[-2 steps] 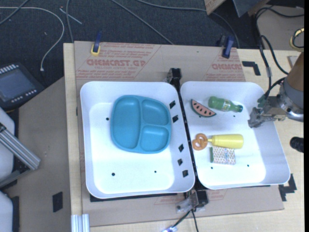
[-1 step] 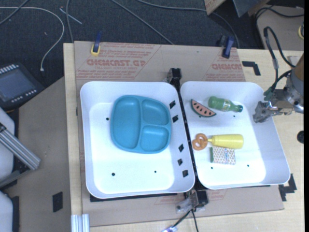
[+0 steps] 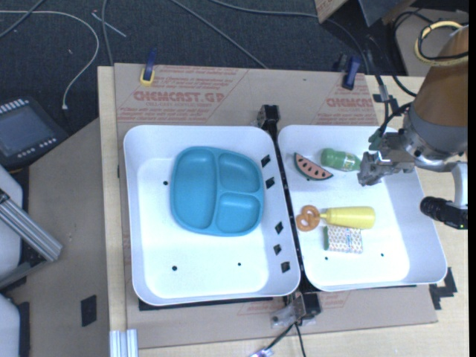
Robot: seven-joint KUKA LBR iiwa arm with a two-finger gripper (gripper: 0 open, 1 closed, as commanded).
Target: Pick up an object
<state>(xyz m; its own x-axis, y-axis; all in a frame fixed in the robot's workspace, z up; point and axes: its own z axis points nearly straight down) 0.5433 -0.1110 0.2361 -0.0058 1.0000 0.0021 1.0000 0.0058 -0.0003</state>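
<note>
In the right bin [image 3: 401, 266] lie a watermelon slice [image 3: 310, 166], a green bottle [image 3: 339, 159], a yellow banana-like piece [image 3: 347, 216], a small orange pretzel [image 3: 308, 218] and a patterned square packet [image 3: 343, 239]. My gripper [image 3: 370, 174] hangs over the bin's upper right part, just right of the green bottle and above the yellow piece. Nothing shows between its tips.
The left bin [image 3: 149, 259] holds a blue divided plate [image 3: 217, 190]. Black clips run along the ridge between the bins [image 3: 281, 207]. Blue clamps [image 3: 149, 71] hold the cardboard sheet at the back. Cables lie on the dark floor behind.
</note>
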